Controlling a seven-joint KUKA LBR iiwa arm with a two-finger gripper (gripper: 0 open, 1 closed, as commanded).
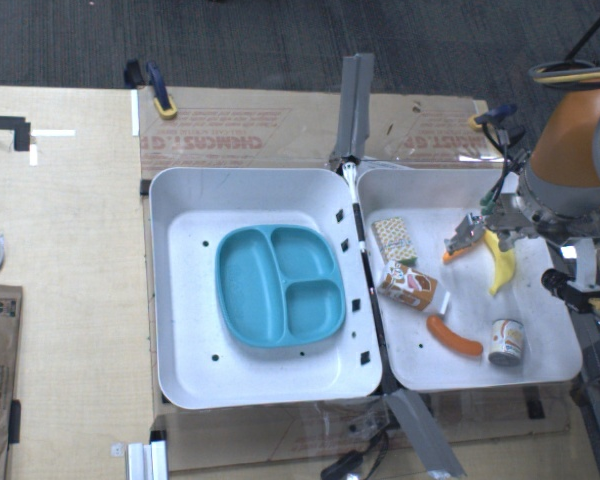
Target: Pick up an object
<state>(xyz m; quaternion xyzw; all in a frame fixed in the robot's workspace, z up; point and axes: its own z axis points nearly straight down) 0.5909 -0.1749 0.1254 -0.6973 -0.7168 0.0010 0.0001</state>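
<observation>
Where the arm (570, 153) reached in from the right, its pincer (472, 231) hung low over the right bin (555, 368), and whether it was open or closed could not be told, since its tips ran together with an orange piece (459, 253) just under them. Just beside it to the right lay one yellow banana (500, 261), curved and pointing down the bin, so close that it crowded the pincer's side. Further out, toward the bin's middle, one brown and white carton (409, 286) lay tilted on its side, with one pale, patterned packet (392, 238) just above it near the divider. Below them lay one orange sausage-shaped toy (454, 337), and near it to the right one small can (505, 341) with a printed label. Across the divider, the left bin (180, 268) held one teal plate (280, 286) with three compartments, lying flat near its middle, well apart from the pincer.
</observation>
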